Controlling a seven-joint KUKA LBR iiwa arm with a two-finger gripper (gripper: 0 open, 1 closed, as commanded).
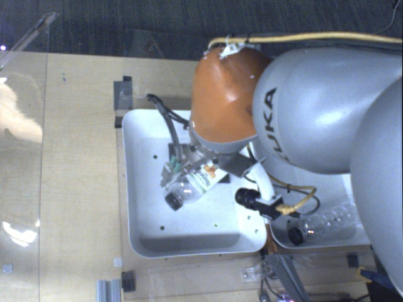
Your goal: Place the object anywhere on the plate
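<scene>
One clear bottle (pixel 189 189) lies in the left bin (pixel 141 168), touching the end effector (pixel 173 167) at its five o'clock; grip state unclear.

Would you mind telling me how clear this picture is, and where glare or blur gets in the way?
In the camera view, glare washes out the bench's left side and streaks the grey arm; the arm, close to the lens, looks soft. The clear bottle in the left bin is blurry, its label unreadable. The tool sits by it, too indistinct to judge. A second bottle is faint.
</scene>
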